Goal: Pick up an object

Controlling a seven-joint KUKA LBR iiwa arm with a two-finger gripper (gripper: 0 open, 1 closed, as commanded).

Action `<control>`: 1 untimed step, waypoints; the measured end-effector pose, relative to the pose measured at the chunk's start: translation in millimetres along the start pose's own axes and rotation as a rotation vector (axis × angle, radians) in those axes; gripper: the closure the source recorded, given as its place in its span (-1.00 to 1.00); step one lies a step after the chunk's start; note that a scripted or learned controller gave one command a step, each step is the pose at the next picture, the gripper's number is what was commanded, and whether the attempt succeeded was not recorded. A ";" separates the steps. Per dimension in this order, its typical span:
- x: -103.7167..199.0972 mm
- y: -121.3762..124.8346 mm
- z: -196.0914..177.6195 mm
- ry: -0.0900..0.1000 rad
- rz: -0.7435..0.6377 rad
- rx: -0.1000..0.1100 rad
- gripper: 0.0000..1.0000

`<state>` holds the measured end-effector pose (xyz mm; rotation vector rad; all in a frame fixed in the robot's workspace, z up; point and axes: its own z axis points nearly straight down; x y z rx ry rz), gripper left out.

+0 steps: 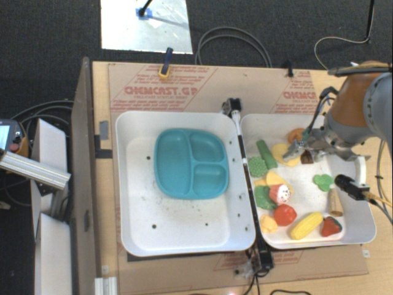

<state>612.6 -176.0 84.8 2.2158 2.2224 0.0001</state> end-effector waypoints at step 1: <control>53.5 56.6 0.0 0.003 -0.004 0.009 -1.00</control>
